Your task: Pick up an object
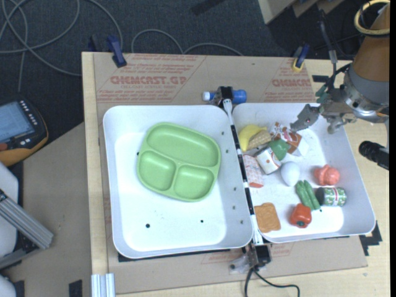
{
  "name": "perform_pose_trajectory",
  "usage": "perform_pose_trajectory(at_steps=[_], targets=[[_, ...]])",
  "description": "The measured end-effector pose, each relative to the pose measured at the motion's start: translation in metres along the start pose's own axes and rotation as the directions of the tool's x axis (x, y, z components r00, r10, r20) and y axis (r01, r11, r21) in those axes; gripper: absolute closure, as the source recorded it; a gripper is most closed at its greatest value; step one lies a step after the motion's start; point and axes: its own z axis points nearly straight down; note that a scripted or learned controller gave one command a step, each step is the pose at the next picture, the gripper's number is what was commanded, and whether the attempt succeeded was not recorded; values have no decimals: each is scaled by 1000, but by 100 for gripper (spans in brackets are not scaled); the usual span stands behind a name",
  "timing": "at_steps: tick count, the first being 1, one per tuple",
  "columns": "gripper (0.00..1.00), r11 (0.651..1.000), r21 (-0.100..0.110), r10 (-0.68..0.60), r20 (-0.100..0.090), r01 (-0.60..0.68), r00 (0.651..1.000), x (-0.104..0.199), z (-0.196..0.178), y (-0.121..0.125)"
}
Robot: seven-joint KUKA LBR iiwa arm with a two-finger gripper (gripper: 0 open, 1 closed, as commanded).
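Camera view: we see the gripper (pixel 320 120) over the far part of the right bin (pixel 359 193), fingers spread, nothing between them. Toy food sits below it: a yellow piece (pixel 249 133) at the far left, a white egg (pixel 289 174) mid-bin, a red tomato (pixel 326 175), a green can (pixel 332 196), a red pepper (pixel 301 215), a cracker (pixel 267 216) near. The left bin (pixel 124 221) holds a green divided plate (pixel 179 161).

A bench (pixel 185 73) covered in printed brown cardboard fills mid-frame. Two shallow white bins sit side by side on it, touching: left bin (pixel 124 215) centre-left, right bin (pixel 356 184) centre-right. Blue clamps (pixel 116 49) grip its upper edge.
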Motion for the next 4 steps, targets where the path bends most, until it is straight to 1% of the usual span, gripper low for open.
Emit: perform_pose_trajectory(at_steps=[1, 2, 3, 4], targets=[[0, 1000, -2, -1, 1, 1, 1000, 9, 118, 33], [0, 1000, -19, -1, 6, 1, 1000, 23, 135, 43], [0, 1000, -5, 0, 2, 0, 1000, 39, 153, 81], [0, 1000, 2, 2, 1, -2, 1000, -15, 150, 16]])
